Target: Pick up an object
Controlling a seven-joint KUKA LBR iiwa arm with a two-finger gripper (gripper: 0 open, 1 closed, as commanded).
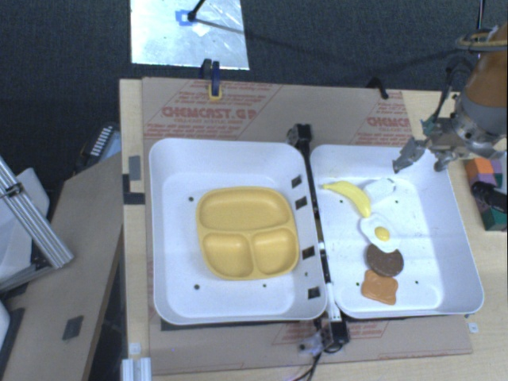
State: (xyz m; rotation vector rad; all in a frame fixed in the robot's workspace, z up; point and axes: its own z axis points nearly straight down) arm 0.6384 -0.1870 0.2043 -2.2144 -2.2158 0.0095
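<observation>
End effector (pixel 423 155): fingers spread wide, holding nothing, above right bin (pixel 452 236) far edge | Target: banana (pixel 352 196), right bin, left side, touching egg (pixel 379 231) | Handling: likely light, rigid, smooth plastic; may slip | Grasp: across curved mid-body, clear of egg

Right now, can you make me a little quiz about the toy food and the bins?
1. True or false: the yellow divided plate sits in the left bin.
2. Which toy lies nearest the bottom of the camera view? A banana B fried egg C toast
3. Fill in: the brown patty lies between the fried egg and the ____.

Key
1. True.
2. C.
3. Toast. All four toys lie in the right bin, and the tool hovers over its far edge, holding nothing.
</observation>
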